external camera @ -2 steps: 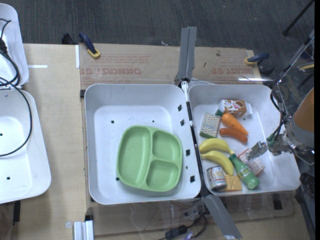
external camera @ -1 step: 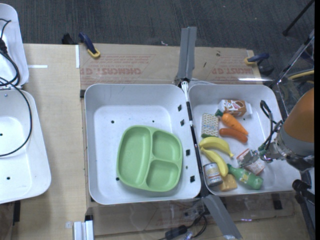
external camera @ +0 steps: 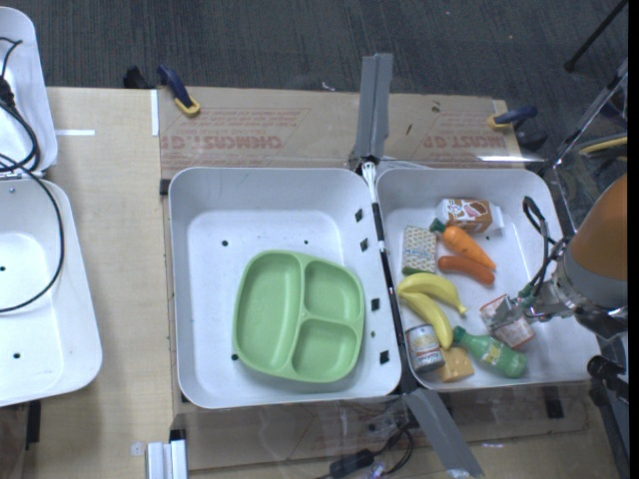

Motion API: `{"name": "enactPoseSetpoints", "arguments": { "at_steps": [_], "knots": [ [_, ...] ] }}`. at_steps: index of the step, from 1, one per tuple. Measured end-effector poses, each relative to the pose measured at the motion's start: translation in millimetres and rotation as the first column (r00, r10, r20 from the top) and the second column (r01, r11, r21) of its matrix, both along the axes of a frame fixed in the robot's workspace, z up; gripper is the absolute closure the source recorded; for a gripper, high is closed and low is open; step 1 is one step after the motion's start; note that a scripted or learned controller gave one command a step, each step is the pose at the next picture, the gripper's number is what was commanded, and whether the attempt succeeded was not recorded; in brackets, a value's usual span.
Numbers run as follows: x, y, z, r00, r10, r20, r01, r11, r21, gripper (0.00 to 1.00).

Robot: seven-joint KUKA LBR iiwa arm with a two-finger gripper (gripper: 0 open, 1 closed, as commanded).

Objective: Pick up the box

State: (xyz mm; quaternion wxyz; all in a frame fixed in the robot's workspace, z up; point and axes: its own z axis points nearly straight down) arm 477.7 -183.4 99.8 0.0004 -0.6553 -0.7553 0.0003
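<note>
Box (external camera: 420,250) flat beside left wall of right bin (external camera: 554,352), banana (external camera: 431,289) just below; jaws' spread indiscernible.

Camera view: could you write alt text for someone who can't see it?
A grey robot arm's gripper hovers over a small red-and-white box in the right white bin, among toy bananas, carrots and a green bottle. The left white bin holds a green divided plate.

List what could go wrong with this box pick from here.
1. The gripper sits over a small box wedged against the green bottle, so it may nudge or grab the bottle instead.
2. The box lies tilted, so it could slip.
3. The banana and can nearby leave little room.
</note>
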Motion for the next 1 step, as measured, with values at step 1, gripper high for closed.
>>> {"name": "enactPoseSetpoints", "arguments": {
  "at_steps": [1],
  "knots": [
    [1.0, 14.7, 125.4, 0.967, 0.253, 0.002, -0.253, 0.967, -0.002, 1.00]
  ]
}}
